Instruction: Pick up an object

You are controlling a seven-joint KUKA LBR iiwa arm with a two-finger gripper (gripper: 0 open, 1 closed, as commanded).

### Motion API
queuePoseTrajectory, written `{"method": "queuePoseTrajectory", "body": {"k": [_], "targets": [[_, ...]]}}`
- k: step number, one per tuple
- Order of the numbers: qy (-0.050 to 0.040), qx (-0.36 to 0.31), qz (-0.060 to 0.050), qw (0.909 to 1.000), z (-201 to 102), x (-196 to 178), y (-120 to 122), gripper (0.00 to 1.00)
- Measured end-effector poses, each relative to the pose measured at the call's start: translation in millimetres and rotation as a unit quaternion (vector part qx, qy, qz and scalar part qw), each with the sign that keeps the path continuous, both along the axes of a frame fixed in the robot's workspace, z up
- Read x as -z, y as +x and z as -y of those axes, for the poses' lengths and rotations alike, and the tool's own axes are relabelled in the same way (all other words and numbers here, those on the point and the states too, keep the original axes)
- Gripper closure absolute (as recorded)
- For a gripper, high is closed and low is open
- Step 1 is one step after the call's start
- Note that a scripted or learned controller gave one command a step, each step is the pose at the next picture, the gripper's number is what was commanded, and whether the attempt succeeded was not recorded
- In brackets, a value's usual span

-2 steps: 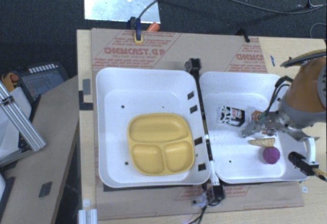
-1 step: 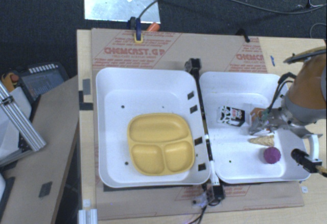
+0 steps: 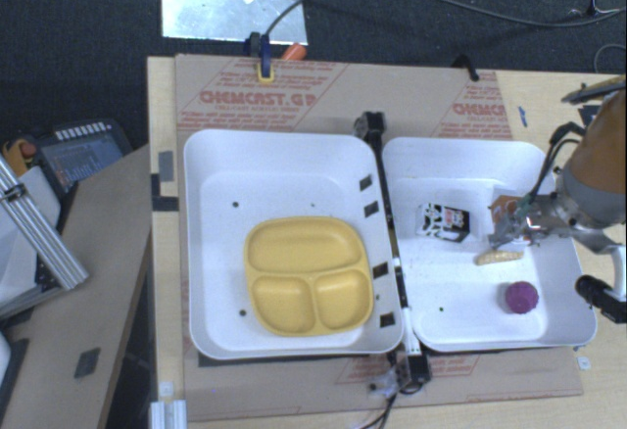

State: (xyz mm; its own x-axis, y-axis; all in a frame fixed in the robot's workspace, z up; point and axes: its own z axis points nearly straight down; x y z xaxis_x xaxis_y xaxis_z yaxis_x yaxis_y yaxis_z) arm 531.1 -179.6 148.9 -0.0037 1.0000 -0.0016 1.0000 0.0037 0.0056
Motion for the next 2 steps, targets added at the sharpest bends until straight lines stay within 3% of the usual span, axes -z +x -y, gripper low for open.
{"method": "queuePoseTrajectory", "body": {"k": [2], "targets": [[-0.0003,-0.001,0.001,1.0000,-3,-109,-1,1.00]]}}
